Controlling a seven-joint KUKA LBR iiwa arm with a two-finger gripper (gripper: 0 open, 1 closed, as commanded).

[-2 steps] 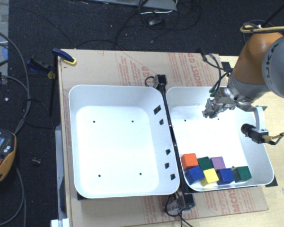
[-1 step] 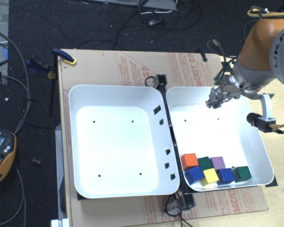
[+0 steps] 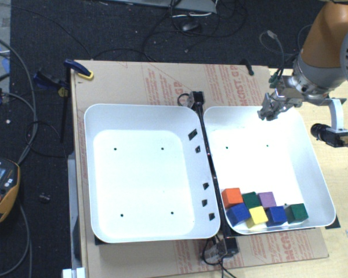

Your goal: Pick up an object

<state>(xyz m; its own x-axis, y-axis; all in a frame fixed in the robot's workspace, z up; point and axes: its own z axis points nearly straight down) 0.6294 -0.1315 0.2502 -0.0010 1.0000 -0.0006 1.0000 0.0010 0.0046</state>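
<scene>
Risking a miss, since the gripper [image 3: 268,112] is hovering over the far rim of the right bin [image 3: 316,155] while the blocks are crowding the near edge, well apart from it. Risking a jam too: packed side by side and touching, leaving hardly any gap for jaws to slide down between neighbours, so likely landing on top of a block or nudging the whole cluster against the bin wall. Possibly dragging two blocks up at once, or tipping one. Cannot tell whether the jaws are released or clenched; too small and dark at this angle, and showing nothing between them. Sitting in two rough rows: orange block [image 3: 232,196], dark green block [image 3: 251,200] and purple block [image 3: 267,199] behind; blue block [image 3: 239,214], yellow block [image 3: 257,215], second blue block [image 3: 276,215] and green block [image 3: 297,212] in front. Looking like small, hard, smooth cubes, brightly coloured. Lying alongside on the desk [image 3: 162,83], the left bin [image 3: 95,172].
</scene>
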